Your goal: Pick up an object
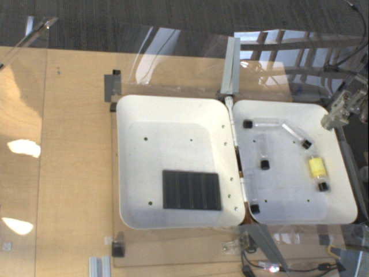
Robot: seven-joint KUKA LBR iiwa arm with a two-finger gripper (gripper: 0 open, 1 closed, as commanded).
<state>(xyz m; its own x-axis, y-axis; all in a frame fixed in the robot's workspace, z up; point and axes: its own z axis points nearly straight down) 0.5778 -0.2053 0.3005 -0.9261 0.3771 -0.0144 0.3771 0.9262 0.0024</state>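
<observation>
1. Two shallow white plastic bins sit side by side on the wooden surface: the left bin holds a black ribbed rectangular pad; the right bin holds several small items.
2. Candidate targets: a yellow cylindrical vial with a black cap near the right wall, and a clear tube with a black cap lying tilted near the far edge.
3. Robot gripper hovers at the right bin's far right corner, holding nothing; whether it is spread cannot be told.
4. Suggested approach: centre above the yellow vial, span its short axis, avoid the wall.
5. No legible labels or writing.
</observation>
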